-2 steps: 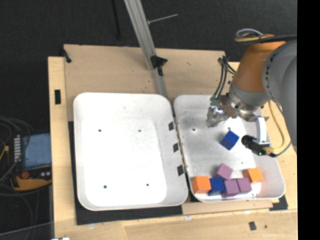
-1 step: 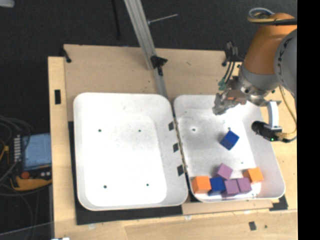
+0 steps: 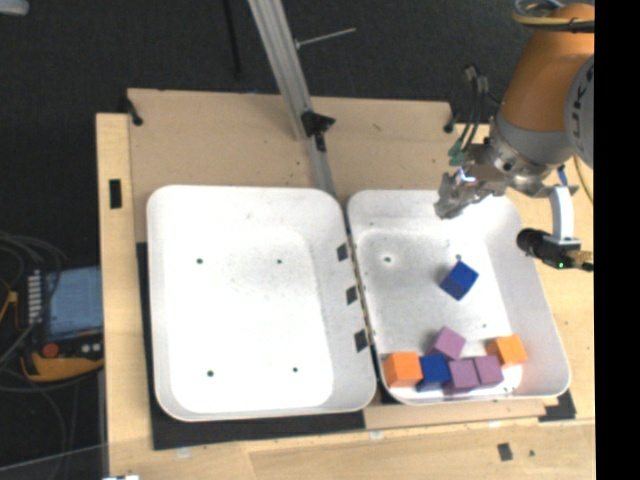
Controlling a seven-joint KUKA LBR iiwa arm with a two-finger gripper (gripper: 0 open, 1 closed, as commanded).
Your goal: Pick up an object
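Note:
My gripper [image 3: 450,203] hangs over the far edge of the right bin [image 3: 400,223], with nothing between its fingers as far as the view shows. A blue cube [image 3: 459,279] lies alone in the middle of that bin, below and slightly right of the gripper. Along the bin's near edge sit an orange cube [image 3: 403,368], a second blue cube [image 3: 435,369], three purple cubes [image 3: 466,373] and another orange cube [image 3: 509,349], packed close together.
The left bin [image 3: 180,228] lies beside the right one, joined by black clips along the shared edge. A slanted metal pole [image 3: 285,58] rises behind the bins. A blue box and cables [image 3: 70,308] sit off the bench at the left.

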